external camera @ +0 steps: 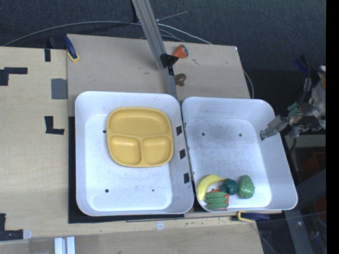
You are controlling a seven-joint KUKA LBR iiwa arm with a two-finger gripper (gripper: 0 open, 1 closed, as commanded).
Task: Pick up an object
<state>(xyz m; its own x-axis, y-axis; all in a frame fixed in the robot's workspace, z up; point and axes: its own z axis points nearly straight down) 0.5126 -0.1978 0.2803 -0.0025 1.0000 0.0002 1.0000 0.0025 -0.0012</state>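
Where toys (pixel 226 189) cluster, gripper (pixel 267 131) apart

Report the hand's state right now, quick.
Hand: at the right rim of the right shallow white bin, nothing seen in it; open or shut cannot be told.

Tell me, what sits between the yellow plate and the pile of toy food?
In the camera view, only bare white bin floor and the two bins' adjoining rims separate the yellow plate from the toy food.
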